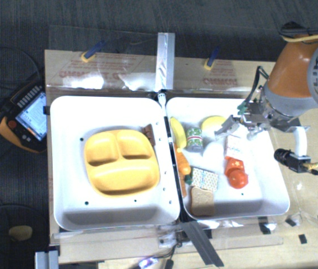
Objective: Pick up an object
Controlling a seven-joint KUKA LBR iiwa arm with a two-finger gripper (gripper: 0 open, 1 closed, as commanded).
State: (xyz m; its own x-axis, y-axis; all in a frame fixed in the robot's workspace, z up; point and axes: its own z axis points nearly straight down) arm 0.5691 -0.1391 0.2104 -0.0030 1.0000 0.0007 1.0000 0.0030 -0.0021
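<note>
We are reading this as the approach step: nothing is sitting between the fingers yet, and the end effector (pixel 242 123) is hanging over the upper right part of the right bin (pixel 279 198), its two fingers looking spread apart, one pointing lower left toward the middle of the bin and the other down.

Going from the bottom of the frame upward, we are seeing a brown slice of bread (pixel 202 200) at the bin's lower left, then a patterned square packet (pixel 204 179) just above it, with a red tomato-like piece (pixel 236 172) to the right of it. Along the divider an orange carrot (pixel 182 162) is lying, and above it a yellow banana (pixel 177 131). A white carton (pixel 234 146) is lying just above the red piece, directly below the fingertips. Further up, a small green can (pixel 194 138) is standing beside the banana, and a pale yellow lemon-like fruit (pixel 213 123) is lying just left of the end effector, close to its left finger.

We are judging the white carton and the yellow fruit to be the nearest candidates; the carton is lying just below the fingers in the frame, the fruit just to their left. The next move is calling for a drop straight down with the fingers kept wide, centred over one item, then a firm close.

In the left bin (pixel 63 206), a yellow divided tray (pixel 122 161) is lying well apart from the arm, on the far side of the worktop (pixel 63 66).
</note>
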